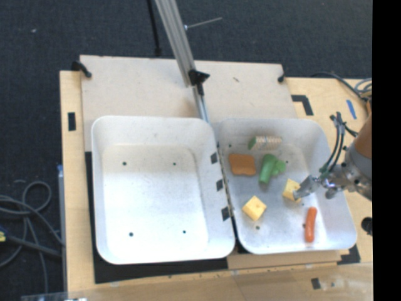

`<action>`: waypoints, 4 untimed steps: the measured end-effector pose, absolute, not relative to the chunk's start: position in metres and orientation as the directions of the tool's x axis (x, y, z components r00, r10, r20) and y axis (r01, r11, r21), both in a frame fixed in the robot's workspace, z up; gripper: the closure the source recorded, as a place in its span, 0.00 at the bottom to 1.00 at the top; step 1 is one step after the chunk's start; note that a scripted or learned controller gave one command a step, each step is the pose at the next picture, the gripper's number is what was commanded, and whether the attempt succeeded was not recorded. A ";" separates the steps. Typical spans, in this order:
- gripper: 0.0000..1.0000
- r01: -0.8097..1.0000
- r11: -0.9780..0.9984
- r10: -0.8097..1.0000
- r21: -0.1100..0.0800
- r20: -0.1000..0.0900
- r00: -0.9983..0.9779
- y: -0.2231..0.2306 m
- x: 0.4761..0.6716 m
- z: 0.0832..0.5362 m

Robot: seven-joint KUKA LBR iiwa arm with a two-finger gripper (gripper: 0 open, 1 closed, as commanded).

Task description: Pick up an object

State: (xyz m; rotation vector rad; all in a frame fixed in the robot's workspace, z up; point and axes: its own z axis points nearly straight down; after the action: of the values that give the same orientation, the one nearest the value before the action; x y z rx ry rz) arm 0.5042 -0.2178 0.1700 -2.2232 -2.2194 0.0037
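Dark carpet round the counter point(156, 86) | right bin point(326, 240) holds every object | end effector point(311, 189) low beside a yellow cube point(291, 190), finger spread unreadable | risk: touching the cube's edge, nudging it toward the orange carrot point(309, 224), closing on nothing

No legible text or labels anywhere

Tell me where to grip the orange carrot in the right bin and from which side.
Grip the carrot across its narrow middle, coming straight down from above. It lies flat, long and thin, pointing toward the bin's near rim, with open floor on both sides.
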 end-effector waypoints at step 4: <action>1.00 1.000 0.004 1.000 0.008 -0.004 -0.004 -0.224 0.509 0.224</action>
State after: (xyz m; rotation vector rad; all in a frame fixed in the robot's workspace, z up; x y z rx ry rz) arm 0.5094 -0.2238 0.2242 -2.2233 -2.2321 -0.0049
